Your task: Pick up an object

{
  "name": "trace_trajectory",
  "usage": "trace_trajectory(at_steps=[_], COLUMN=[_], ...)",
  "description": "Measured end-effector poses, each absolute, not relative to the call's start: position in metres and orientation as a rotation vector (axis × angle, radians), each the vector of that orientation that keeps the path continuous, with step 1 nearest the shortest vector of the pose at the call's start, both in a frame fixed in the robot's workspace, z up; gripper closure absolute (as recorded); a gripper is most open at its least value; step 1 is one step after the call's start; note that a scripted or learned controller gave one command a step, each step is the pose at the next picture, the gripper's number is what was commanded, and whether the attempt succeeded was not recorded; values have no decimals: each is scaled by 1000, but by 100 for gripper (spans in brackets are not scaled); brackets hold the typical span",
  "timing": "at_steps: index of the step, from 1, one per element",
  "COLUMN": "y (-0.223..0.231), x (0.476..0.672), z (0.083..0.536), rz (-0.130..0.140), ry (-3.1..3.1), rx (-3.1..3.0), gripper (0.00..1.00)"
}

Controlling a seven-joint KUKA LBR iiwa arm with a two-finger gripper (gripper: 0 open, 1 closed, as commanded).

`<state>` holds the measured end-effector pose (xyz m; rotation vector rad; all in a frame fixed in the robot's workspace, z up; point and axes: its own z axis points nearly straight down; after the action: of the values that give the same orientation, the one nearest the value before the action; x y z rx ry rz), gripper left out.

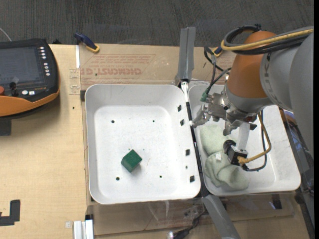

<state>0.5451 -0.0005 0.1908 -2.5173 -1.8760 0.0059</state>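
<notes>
We find the gripper [219, 126] low in the right bin [279, 183], over pale soft lumps [227, 176]. We cannot tell its jaw state. Nothing is visibly lifted. The green block [131, 160] lies in the left bin [99, 133]. The pick is not yet done.

Place: a robotics lab or test cell.
Arm: a grey industrial arm [279, 73] with an orange band.
Pendant: a control pendant [22, 76] with screen and buttons lies on the surface [40, 158].
Bins: two white bins [149, 138] side by side.
Surface: bare plywood, with a cardboard sheet [124, 68] behind the bins.
Floor: dark grey carpet [99, 14].
</notes>
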Motion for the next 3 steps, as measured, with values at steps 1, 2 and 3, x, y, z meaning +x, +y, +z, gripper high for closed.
trace_trajectory(at_steps=[1, 2, 3], y=[-42, 96, 140], x=[495, 481, 476], z=[191, 191, 122], rz=[4, 6, 9], ry=[-2151, -1960, -2220], rx=[-2287, -2455, -2219], gripper=[0, 0, 0])
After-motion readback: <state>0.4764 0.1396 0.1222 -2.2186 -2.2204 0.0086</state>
